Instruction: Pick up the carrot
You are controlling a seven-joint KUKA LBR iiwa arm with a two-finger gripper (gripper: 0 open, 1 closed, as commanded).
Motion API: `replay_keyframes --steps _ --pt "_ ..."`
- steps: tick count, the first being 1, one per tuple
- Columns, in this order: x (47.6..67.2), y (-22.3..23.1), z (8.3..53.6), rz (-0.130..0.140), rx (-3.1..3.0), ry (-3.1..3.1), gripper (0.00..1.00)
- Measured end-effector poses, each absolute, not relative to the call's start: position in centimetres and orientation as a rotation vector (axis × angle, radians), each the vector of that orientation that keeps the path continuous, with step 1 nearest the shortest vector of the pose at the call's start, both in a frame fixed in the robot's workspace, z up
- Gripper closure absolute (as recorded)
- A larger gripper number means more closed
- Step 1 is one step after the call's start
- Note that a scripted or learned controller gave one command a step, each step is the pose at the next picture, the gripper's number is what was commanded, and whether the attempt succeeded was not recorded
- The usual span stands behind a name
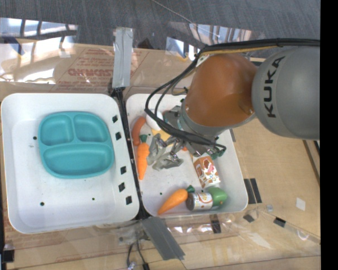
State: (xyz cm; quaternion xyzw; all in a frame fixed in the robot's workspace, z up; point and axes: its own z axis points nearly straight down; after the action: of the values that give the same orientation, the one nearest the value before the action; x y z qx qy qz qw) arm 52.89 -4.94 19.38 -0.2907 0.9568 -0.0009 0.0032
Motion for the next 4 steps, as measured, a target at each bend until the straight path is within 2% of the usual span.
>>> replay_keyframes --steps 1,2,3,4 --pt "57.0 -3.2 21.1 -0.002 -0.878 3.012 1.0" --pt "61.0 0.6 21.7 0.0 -1.182 2.907 1.0" --pt "53.5 -6.6 19.9 -0.003 -1.204 2.902 1.0" --pt "57.7 -5.7 19.3 0.0 -1.52 2.746 1.0"
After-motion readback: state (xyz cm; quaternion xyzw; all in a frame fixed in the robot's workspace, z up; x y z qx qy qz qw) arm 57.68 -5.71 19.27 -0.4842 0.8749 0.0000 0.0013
